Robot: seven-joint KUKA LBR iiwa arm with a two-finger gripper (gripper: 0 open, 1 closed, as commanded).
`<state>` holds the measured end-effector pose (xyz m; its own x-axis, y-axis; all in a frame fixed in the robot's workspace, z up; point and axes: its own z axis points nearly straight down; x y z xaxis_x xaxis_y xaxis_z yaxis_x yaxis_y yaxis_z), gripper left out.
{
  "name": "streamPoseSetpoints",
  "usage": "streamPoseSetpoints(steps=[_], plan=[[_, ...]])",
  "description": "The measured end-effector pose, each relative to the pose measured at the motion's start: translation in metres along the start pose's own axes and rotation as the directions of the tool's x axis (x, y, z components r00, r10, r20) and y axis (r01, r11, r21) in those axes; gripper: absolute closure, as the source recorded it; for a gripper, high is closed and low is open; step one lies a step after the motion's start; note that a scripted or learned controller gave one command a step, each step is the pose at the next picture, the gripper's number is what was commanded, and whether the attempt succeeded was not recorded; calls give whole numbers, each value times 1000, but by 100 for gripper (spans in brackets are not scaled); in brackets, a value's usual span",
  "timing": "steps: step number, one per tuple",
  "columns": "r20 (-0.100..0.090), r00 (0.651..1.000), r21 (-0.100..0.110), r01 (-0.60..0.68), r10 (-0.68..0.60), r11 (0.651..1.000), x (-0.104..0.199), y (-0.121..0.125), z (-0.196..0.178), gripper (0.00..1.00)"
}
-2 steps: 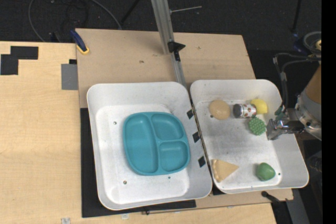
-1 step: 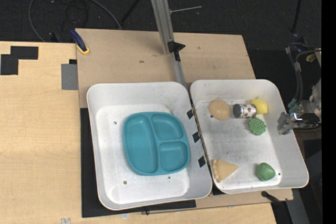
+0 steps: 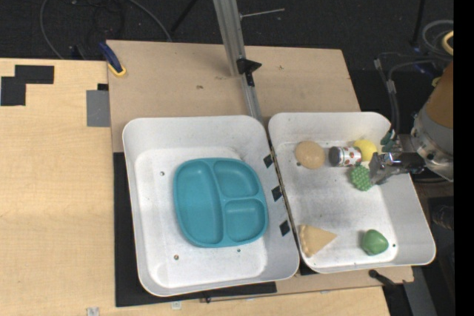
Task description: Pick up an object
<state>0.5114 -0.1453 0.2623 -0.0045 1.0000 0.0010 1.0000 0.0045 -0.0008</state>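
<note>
My gripper reaches in over the right bin's right wall, low over its upper right part. Its tip is right beside a small green bumpy object and just below a yellow object. A small dark-and-white bottle lies to the left of the yellow one, and a tan round object lies further left. A tan wedge and a smooth green object rest near the bin's front edge.
The left bin holds a teal divided plate. A grey metal post rises behind the gap between the bins. The arm's body stands at the right edge. The middle of the right bin's floor is bare.
</note>
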Motion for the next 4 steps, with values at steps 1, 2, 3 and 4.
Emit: streamPoseSetpoints(steps=[1, 2, 3, 4], plan=[[0, 1000, 3, -3, 3, 1000, 48, 19, 13, 100], [-1, 1000, 1, 0, 0, 1000, 99, 25, 9, 100], [0, 1000, 3, 0, 0, 1000, 160, 31, 16, 100], [1, 1000, 3, -1, 1, 1000, 206, 45, 34, 100]])
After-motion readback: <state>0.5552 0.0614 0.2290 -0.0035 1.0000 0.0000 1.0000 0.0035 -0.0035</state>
